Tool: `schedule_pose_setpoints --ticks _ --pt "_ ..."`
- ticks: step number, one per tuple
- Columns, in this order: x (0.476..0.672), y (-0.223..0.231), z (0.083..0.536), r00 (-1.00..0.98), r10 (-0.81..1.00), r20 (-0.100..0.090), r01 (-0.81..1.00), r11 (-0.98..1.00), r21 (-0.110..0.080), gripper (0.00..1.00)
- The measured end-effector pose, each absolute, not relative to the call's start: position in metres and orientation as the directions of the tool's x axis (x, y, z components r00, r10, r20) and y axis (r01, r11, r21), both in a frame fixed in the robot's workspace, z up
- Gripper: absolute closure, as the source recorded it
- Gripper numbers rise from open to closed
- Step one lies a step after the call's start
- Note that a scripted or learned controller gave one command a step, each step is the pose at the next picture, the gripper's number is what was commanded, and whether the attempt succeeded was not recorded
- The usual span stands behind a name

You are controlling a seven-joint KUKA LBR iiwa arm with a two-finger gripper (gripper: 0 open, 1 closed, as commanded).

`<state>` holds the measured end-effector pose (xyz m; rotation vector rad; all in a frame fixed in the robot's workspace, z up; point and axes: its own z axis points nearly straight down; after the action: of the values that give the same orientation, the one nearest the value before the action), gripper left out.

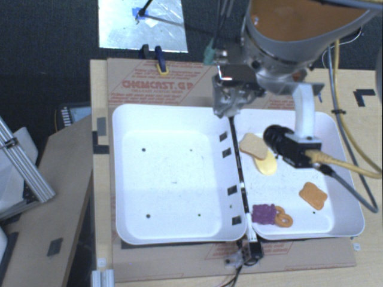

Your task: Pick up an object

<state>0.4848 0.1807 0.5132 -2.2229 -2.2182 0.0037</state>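
The arm [311, 17] fills the upper right of the camera view, closest to the lens: a wide grey body with an orange band, reaching in from the right. Below it the gripper [226, 109] hangs over the far end of the divider between the two bins [239, 178]. Whether its jaws are apart or together cannot be told, since the tips are blurred and seen from above; nothing can be seen between them.

The left bin [164, 175] is a shallow white tray with a few dark specks on its floor. The right bin [341, 217] sits just beside it and holds the loose things. A tan bread slice [253, 146] lies near the divider at the far side, touching a pale yellow piece [267, 164] just in front of it. A black fitting [286, 143] on a white bracket [304, 115] juts over this bin, with a yellow cable [347, 166] running off to the right. An orange-brown biscuit-like piece [313, 195] lies nearer the right wall. At the near edge, beside the divider, a purple bunch of grapes [263, 213] touches a small orange pretzel [282, 220].

The bins rest on a cardboard sheet [158, 82] with red lettering, and a shiny foil square [142, 15] lies beyond it.
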Motion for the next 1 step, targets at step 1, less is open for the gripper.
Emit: schedule_pose_setpoints --ticks 1 --pt "0.5262 0.2368 0.5356 -0.007 1.0 0.002 1.0 0.007 0.005 1.0"
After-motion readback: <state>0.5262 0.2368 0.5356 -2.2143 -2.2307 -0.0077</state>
